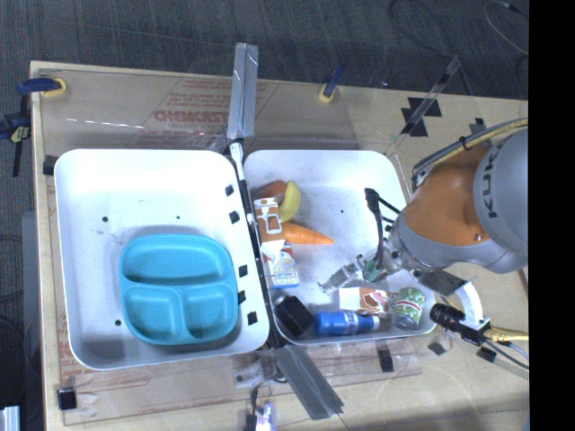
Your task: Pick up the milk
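1. The milk (280,264), taken to be the small carton with red and blue print, is seen lying against the left wall of the right bin (395,171), just below the carrot (305,234).
2. A second small carton (267,215) is pressed to the same wall above it, so which of the two is the milk cannot be settled with certainty.
3. Below the milk a black object (293,315) and a blue bottle (348,322) are lined along the near wall; a banana (289,201) is tucked at the far end.
4. The gripper (352,274) is placed near the middle of the right bin, apart from the milk; nothing is seen between its fingers, though whether they are spread or closed cannot be told.
5. A miss is judged likely: the carton is crowded against the wall and the carrot, so a finger could be blocked by the wall or closed on a neighbour instead.
6. Items beneath the wrist, a red-and-white packet (375,300) and a green-patterned cup (409,306), are partly covered by the arm.
7. The blue tray (178,287) is left alone in the left bin (90,173).
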Controlling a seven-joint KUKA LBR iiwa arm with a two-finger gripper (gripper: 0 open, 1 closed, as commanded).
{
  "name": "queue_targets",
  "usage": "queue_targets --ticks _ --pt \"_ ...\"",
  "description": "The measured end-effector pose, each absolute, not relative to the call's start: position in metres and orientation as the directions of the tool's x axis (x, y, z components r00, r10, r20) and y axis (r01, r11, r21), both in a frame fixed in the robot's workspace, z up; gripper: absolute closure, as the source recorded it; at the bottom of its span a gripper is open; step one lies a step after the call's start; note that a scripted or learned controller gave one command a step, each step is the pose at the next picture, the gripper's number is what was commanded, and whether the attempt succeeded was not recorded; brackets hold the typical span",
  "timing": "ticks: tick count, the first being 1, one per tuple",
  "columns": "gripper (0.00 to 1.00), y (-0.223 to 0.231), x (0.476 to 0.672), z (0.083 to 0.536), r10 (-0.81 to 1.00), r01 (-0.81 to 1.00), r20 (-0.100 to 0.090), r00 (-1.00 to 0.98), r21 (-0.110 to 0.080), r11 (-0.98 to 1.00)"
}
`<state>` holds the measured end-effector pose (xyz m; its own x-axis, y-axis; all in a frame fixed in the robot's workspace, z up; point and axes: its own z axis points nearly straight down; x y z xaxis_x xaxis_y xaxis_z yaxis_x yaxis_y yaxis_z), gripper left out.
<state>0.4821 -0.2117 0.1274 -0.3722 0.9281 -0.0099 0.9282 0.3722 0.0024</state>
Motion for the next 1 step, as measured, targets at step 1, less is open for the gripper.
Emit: queue_targets --ticks 1 --pt "0.0 -0.2113 0.4776 0.1889 0.984 0.984 -0.001 -0.18 0.0 0.18"
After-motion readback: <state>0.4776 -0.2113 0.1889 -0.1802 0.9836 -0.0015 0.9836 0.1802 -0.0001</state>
